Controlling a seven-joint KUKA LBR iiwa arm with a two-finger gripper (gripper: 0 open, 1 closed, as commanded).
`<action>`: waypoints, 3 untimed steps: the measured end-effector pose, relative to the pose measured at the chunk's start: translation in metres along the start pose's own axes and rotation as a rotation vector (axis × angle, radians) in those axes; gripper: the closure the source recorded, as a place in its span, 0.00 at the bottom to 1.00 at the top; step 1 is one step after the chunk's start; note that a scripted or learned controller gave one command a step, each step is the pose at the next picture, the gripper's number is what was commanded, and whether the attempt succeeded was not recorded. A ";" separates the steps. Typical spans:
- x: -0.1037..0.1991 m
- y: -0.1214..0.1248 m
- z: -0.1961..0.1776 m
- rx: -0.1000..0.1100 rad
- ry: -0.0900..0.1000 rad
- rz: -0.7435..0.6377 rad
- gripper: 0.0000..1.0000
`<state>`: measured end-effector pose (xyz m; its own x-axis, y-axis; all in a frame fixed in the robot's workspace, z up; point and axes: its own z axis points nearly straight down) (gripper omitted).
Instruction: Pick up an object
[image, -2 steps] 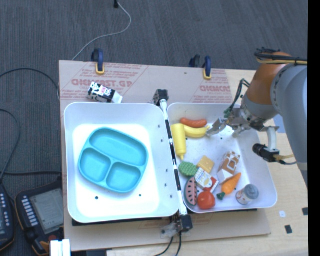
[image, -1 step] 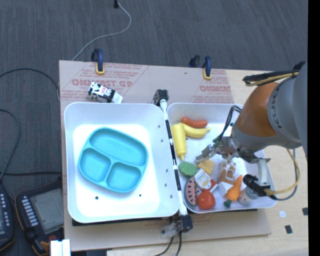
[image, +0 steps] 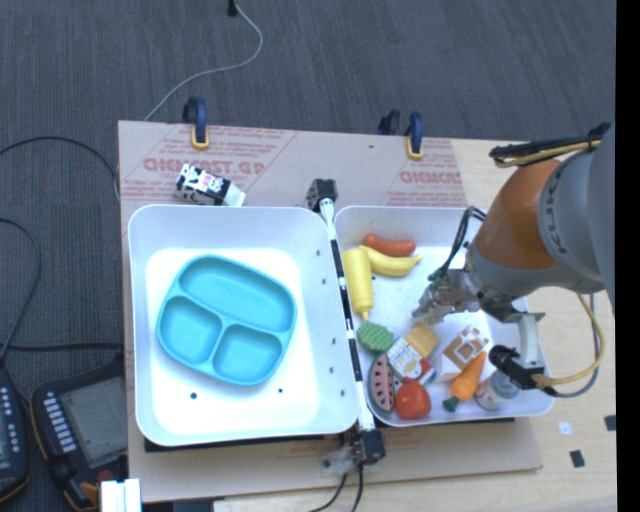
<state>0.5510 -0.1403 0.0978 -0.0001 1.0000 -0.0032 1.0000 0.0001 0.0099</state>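
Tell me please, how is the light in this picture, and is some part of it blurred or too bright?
In the camera view the light is even and soft, with faint shadows. The white left bin is nearly overexposed around the blue plate. The toy food in the right bin is sharp. The arm is nearest the camera and looks slightly soft, and it darkens the hand beneath it.

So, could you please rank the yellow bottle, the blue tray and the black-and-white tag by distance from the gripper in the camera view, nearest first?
From the gripper:
1. Yellow bottle, in the right bin, just to the gripper's left in the picture.
2. Blue tray, in the left bin.
3. Black-and-white tag, on the board above the left bin.
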 end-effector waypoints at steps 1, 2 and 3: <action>0.000 0.000 0.000 0.001 0.000 0.000 0.00; 0.040 -0.060 0.008 -0.003 -0.002 0.001 0.00; 0.041 -0.059 -0.001 -0.001 0.000 0.001 1.00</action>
<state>0.4920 -0.0997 0.0984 0.0006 1.0000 -0.0035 0.9999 -0.0006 0.0106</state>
